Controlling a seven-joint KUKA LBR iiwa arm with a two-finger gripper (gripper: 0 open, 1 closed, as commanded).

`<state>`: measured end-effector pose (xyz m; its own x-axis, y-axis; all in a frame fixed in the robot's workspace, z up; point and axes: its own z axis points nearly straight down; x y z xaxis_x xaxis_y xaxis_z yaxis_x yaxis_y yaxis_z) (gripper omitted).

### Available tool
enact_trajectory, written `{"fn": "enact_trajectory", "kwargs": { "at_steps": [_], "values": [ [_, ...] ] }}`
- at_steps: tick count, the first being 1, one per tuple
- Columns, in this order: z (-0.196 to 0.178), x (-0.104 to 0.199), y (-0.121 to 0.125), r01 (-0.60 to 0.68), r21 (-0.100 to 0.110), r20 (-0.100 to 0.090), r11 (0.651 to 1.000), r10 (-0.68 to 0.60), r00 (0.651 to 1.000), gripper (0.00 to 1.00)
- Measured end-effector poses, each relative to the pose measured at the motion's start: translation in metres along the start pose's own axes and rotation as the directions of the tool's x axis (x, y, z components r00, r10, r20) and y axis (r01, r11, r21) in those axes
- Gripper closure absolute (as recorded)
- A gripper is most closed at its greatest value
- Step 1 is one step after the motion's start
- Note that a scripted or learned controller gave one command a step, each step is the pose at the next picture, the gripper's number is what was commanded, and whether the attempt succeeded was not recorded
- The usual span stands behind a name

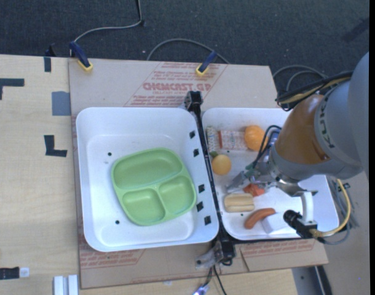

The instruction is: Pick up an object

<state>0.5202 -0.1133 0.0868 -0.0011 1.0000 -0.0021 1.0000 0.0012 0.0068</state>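
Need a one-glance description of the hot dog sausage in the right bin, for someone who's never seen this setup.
Look in the right white bin, the one the arm reaches into, along its near edge. The sausage lies there, just below the bun. It is the only long, thin, reddish-orange item; the bun is pale tan and thicker.

A light wooden bench [27, 183] carries a brown cardboard sheet [169, 85] printed with red lettering. Two yellow-tipped clamps pin the sheet's far edge, one [81, 58] at eleven o'clock and one [206, 64] near twelve. Two shallow white bins sit side by side on the cardboard: the left bin [92, 165] toward nine o'clock, the right bin [329, 208] toward three.
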Motion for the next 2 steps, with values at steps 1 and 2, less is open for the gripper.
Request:
{"fn": "enact_trajectory", "kwargs": {
  "at_steps": [1,2],
  "values": [
    [-0.010,-0.001,0.001,-0.001,-0.001,0.002,1.000,0.001,1.000,1.00],
    [-0.098,0.072,0.030,0.001,0.006,-0.002,1.000,-0.001,1.000,1.00]
  ]
}}
